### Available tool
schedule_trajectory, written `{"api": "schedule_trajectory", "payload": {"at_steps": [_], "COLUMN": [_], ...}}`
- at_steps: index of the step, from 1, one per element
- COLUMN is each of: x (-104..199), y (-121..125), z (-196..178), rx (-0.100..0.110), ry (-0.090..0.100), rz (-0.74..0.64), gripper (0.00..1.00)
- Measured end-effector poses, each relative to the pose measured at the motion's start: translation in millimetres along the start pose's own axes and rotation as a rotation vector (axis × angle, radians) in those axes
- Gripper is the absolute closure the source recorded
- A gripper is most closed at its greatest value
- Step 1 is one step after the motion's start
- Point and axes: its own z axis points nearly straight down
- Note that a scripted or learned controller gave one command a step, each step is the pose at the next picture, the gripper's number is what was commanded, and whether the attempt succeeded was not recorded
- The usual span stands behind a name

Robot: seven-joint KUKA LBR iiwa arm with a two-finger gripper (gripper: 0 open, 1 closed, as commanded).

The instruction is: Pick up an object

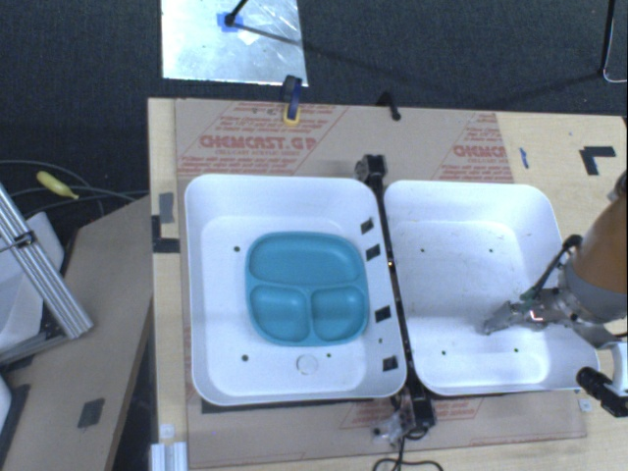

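A blue plate (302, 287) with three compartments lies flat in the middle of the left bin (211, 263). Just in front of it, a small white round piece (307, 364) rests on the bin floor. My gripper (505, 319) reaches in from the right, low over the floor of the right bin (461, 214), in its front right part and pointing left. Nothing shows at its tip. It is far from the blue plate, across the divider between the bins.
The two bins sit side by side on a cardboard sheet (255, 135), joined by black clips (373, 253) along the middle. A shiny metal plate (231, 23) lies beyond the bench. An aluminium frame (34, 273) stands at the left.
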Motion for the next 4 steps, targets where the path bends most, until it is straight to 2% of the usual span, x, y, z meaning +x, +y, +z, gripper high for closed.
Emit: {"api": "schedule_trajectory", "payload": {"at_steps": [1, 2, 3, 4], "x": [1.0, 0.8, 42.7, 75.4], "y": [2.0, 3.1, 104.2, 7.2], "z": [-9.1, -19.9, -65.2, -1.0], "rx": [-0.003, -0.006, -0.015, 0.002], "ry": [-0.001, -0.002, -0.003, 0.002], "rz": [-0.002, -0.002, -0.014, -0.001], "gripper": [0.00, 1.00, 1.00, 1.00]}}
